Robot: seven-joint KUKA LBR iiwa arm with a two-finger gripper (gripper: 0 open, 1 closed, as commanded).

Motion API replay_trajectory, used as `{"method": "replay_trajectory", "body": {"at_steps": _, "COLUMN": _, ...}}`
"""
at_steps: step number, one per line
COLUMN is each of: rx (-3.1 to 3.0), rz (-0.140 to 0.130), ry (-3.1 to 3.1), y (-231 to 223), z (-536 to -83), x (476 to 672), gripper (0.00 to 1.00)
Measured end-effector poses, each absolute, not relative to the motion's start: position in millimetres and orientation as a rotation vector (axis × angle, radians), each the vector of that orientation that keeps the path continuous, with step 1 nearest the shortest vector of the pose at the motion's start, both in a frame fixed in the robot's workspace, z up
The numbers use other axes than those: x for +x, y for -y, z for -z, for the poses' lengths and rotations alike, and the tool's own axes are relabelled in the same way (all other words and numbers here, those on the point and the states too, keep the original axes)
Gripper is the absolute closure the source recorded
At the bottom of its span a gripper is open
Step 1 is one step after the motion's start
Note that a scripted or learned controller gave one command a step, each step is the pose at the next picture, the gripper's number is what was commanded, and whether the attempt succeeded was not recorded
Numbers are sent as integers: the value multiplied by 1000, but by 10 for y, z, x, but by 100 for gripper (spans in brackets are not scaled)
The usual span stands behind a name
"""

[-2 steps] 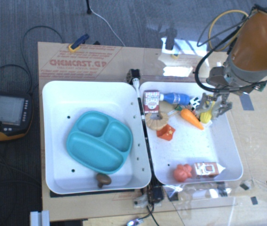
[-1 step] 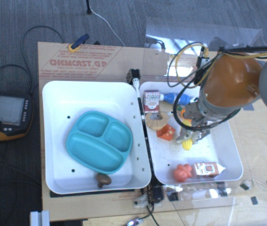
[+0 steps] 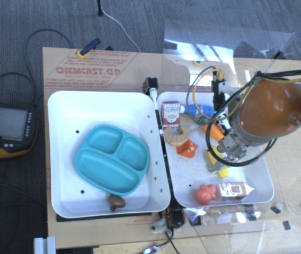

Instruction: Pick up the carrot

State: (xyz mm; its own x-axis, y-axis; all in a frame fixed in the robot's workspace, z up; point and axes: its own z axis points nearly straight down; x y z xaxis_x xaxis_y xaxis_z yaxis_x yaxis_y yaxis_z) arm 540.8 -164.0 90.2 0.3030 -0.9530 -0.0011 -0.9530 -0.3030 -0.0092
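A grey robot arm with a broad orange band (image 3: 271,110) reaches in over the right-hand shallow white bin (image 3: 262,192), its wrist hanging low above the clutter and hiding the gripper (image 3: 230,150) beneath it; whether the tool is open or closed cannot be told. The carrot, a small orange piece (image 3: 214,130), peeks out just left of the wrist, close against the gripper body and partly covered by a looping black cable, which suggests the arm has been placed directly over its target. Nothing can be seen held.

Left of the gripper lie a red wedge-shaped block with a pale star mark (image 3: 187,148) and a round tan wooden disc (image 3: 177,137); beyond them stands a small red-and-white carton (image 3: 171,114) whose printing is too small to read. Below the gripper sit a pink-red rounded toy fruit (image 3: 205,193) and a second small white-and-red carton (image 3: 233,190) lying flat (its label equally illegible), with yellow pieces (image 3: 218,165) just under the wrist.

Well to the left, the other white bin (image 3: 65,110) carries a turquoise divided plastic plate (image 3: 112,159) and a small brown lump (image 3: 116,201). The cardboard sheet (image 3: 60,57) under the bins bears red lettering that appears to read "CHEMCAST".
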Motion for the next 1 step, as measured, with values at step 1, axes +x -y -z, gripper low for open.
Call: {"method": "replay_trajectory", "body": {"at_steps": 1, "rx": -2370, "rz": 11, "ry": -2054, "y": 1787, "z": -891, "x": 6147, "gripper": 100}}
